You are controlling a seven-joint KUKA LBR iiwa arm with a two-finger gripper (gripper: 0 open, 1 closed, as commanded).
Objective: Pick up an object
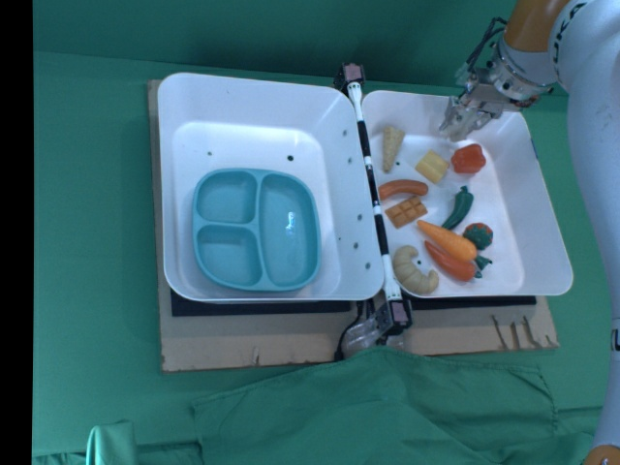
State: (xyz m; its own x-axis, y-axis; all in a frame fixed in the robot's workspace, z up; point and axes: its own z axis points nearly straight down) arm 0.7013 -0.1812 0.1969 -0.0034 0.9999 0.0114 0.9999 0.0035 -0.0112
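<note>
Red plastic toy pepper (468, 158) lies just below-right of two-finger gripper (455, 124); gripper's finger state unclear, nothing visibly held.

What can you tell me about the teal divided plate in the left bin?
The teal divided plate looks like smooth, slightly glossy plastic, a rounded rectangle with a raised rim. Ridges split it into three compartments: two smaller ones on the view's left, one long one on its right. It lies flat and right side up on the floor of the left bin, toward the near side. Nothing lies in it or touches it besides the bin.
</note>
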